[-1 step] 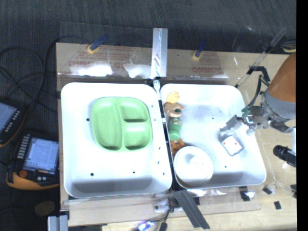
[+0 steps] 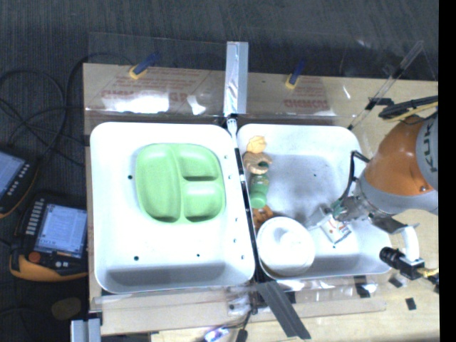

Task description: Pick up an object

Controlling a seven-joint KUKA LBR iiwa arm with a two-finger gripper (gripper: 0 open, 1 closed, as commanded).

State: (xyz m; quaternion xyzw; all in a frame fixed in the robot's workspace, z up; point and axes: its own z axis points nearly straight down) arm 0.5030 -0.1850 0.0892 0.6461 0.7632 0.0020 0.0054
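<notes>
One end effector (image 2: 338,216) low in the right bin (image 2: 306,144), finger state unclear, white bowl (image 2: 286,246) just left, green plate (image 2: 179,182) far left.

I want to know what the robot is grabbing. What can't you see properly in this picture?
- Gripper, camera view: the wrist above covers it, so whether it holds anything is hidden.
- Small white item beside it: too small to name.
- Little toys along the right bin's left wall: bunched together and blurry, so hard to tell apart.
- Arm: cut off by the right edge.
</notes>
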